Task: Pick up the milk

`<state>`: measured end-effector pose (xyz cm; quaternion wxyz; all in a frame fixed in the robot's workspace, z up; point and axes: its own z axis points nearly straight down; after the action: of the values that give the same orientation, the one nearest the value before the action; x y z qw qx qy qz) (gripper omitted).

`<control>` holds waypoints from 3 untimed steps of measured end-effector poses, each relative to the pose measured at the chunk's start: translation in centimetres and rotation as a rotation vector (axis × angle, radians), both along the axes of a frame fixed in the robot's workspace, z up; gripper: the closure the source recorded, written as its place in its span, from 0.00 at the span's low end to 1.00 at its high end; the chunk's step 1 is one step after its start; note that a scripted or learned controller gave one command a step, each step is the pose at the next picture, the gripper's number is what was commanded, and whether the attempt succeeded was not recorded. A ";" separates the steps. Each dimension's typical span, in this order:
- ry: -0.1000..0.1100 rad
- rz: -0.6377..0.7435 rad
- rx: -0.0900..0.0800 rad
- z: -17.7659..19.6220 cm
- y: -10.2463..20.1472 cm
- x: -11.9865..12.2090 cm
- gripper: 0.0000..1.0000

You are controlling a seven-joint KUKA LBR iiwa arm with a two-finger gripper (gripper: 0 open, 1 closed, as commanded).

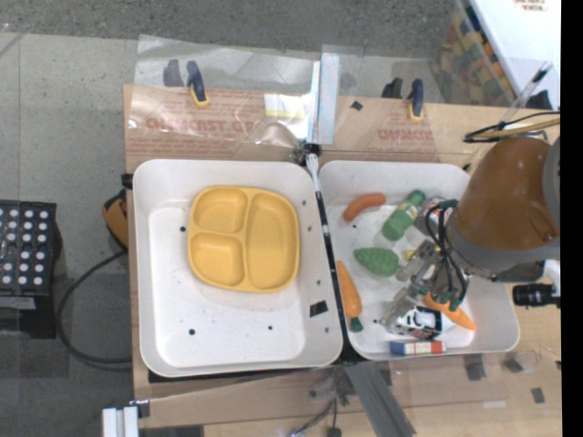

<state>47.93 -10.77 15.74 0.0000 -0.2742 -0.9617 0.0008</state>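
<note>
- I see the arm reaching in from the right over the right bin, its orange band bulking large above the wrist.
- The gripper hangs low over the near part of that bin, pointing down toward the front edge.
- I cannot tell whether it is parted or closed; the metal parts blur together with cables and the things beneath.
- The milk looks to me like the small flat carton with red and blue markings, lying on its side close against the front wall of the right bin, just below the gripper.
- I cannot tell whether the gripper touches it.
- An orange carrot lies along the left wall of the right bin, near the divider.
- A green leafy vegetable sits in the middle of that bin.
- A green bottle lies tilted beyond it.
- A reddish sausage lies toward the far left corner.
- Another orange piece peeks out just right of the gripper.
- The left bin carries a yellow divided plate with three compartments, set toward the far side.
- Both bins rest on the wooden surface, with clear plastic sheeting clamped at the far edge.
</note>
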 end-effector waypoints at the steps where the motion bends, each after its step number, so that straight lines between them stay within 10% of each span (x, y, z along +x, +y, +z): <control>1: -0.003 0.217 0.000 -6.4 -2.6 0.1 0.00; 2: -0.006 0.215 0.002 -5.4 -2.6 0.1 1.00; 3: -0.003 0.900 0.003 5.5 1.8 0.1 1.00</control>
<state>48.05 -8.94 21.28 -0.0015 0.1713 -0.9852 -0.0009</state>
